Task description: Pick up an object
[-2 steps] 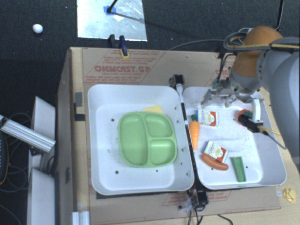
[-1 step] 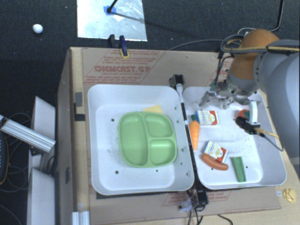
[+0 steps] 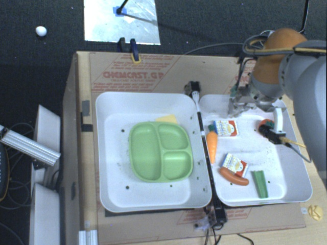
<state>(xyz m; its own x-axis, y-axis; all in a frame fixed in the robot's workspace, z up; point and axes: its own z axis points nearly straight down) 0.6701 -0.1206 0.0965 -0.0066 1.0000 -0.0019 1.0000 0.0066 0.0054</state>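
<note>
Now, from above, the gripper [image 3: 240, 104] hangs over the right bin's [image 3: 301, 185] far-left corner; whether it is spread or pressed together, I cannot tell. Just beside it lies a small carton [image 3: 226, 128]; beyond that a carrot [image 3: 211, 145] hugs the divider. A second carton [image 3: 234, 165], sausage [image 3: 234, 177] and green stick [image 3: 260, 183] lie well apart from it. The green plate [image 3: 159, 151] fills the left bin [image 3: 110, 152].

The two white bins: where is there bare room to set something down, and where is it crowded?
The left bin has bare floor in front of and left of the green divided plate. In the right bin, free patches lie right of the green stick and between the two small cartons. It is crowded along the divider: carrot, sausage, and under the hand.
</note>
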